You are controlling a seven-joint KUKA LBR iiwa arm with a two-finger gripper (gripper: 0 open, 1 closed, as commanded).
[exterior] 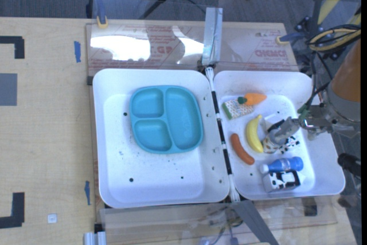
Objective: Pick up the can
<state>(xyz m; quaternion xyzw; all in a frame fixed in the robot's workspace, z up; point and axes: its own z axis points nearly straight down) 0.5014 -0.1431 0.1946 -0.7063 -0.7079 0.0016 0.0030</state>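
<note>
The claw (280, 130), grip state unclear, hovers at the can (277, 136) beside the banana (254, 133); can not yet lifted.

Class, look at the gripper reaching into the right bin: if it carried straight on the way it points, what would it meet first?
The gripper points leftward and down. First in line looks to be the banana, right beside its tip, though depth is unclear from this slanted view.
</note>
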